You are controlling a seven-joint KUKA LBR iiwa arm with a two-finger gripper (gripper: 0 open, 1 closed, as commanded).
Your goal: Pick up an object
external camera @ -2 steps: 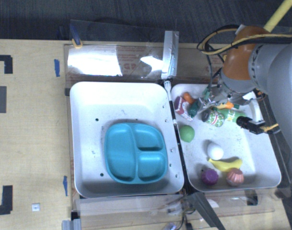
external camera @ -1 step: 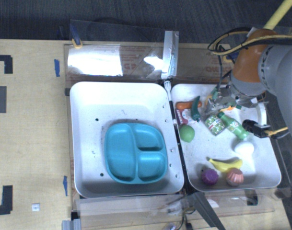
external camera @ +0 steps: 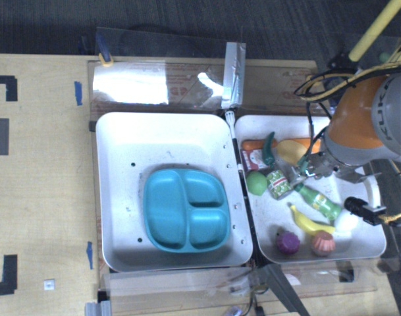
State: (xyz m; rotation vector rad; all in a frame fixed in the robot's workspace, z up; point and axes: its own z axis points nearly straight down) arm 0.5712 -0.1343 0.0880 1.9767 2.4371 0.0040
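A: Start at the gripper (external camera: 299, 172). What are the fingers doing?

B: I cannot tell. It hangs low in the right bin (external camera: 378, 239), over a crowd of things, and the metal at its tip blurs into what lies beneath. Nothing shows plainly between the fingers.

A: What sits nearest the tip?

B: A small can (external camera: 278, 184) with a red and green label, just beside it on the left. A green bottle (external camera: 320, 203) lies on its side just below and to the right, tilted toward the lower right. Above are a yellow-orange fruit (external camera: 291, 150) and a dark green piece (external camera: 269, 149).

A: And further out?

B: A green ball (external camera: 257, 184) close to the wall between the 2 bins, with a red packet (external camera: 253, 157) above it. A banana (external camera: 309, 221) lies below the bottle. Near the front rim are a purple fruit (external camera: 288, 242) and a pink one (external camera: 324, 243), slightly apart.

A: Room to move?

B: Tight in the upper middle of that bin, where things touch or nearly so. The lower left corner, below the ball, shows bare white floor. The arm (external camera: 361, 120) covers the upper right corner.

A: The other bin?

B: The left bin (external camera: 121, 150) holds 1 blue tray (external camera: 186, 209) with 3 compartments, set toward the front, with bare floor all around it.
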